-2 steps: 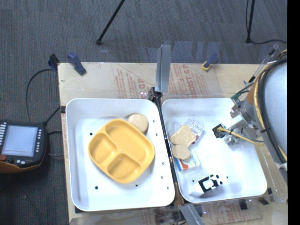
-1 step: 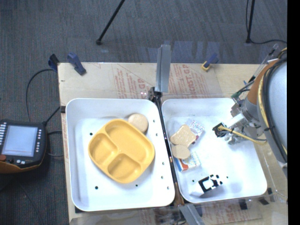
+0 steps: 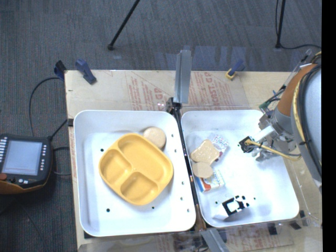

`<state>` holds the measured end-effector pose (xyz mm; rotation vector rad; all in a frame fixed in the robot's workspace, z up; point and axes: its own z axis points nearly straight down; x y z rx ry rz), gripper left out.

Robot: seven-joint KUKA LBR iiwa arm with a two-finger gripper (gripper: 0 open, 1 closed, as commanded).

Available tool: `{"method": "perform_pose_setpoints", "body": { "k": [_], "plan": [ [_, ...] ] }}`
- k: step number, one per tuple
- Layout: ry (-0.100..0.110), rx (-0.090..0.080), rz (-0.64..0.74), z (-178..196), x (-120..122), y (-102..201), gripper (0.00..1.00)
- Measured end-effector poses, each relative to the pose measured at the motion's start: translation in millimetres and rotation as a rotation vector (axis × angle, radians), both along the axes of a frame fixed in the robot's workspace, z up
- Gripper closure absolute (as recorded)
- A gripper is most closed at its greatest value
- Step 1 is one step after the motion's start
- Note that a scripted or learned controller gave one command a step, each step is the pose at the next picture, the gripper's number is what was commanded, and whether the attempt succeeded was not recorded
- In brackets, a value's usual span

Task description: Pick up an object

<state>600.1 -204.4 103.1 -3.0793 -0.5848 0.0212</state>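
My gripper [image 3: 253, 150] hangs over the right part of the right bin [image 3: 273, 188], reaching in from the right. It is open, with nothing between its fingers. To its left lie two toast-shaped pieces [image 3: 203, 152], one overlapping the other, with a clear crinkled packet [image 3: 219, 142] beside them. A small red and blue carton [image 3: 211, 182] lies just below the toast. A black and white object [image 3: 235, 204] rests near the bin's front edge. The gripper touches none of these.
The left bin [image 3: 89, 140] holds a yellow divided plate [image 3: 136, 168] and a round beige disc [image 3: 155, 136] at the plate's far corner. A grey upright post [image 3: 182, 80] stands behind the wall between the bins. A handheld controller [image 3: 23, 161] lies left of the bench.
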Motion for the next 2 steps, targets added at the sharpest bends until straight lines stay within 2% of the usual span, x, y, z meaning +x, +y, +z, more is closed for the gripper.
{"method": "perform_pose_setpoints", "body": {
  "k": [1,2],
  "plan": [
    [-0.007,-0.003,-0.164,-17.1,-13.2,-4.7,1.0],
    [-0.004,-0.001,-0.158,-7.8,-13.0,-3.0,1.0]
  ]
}}
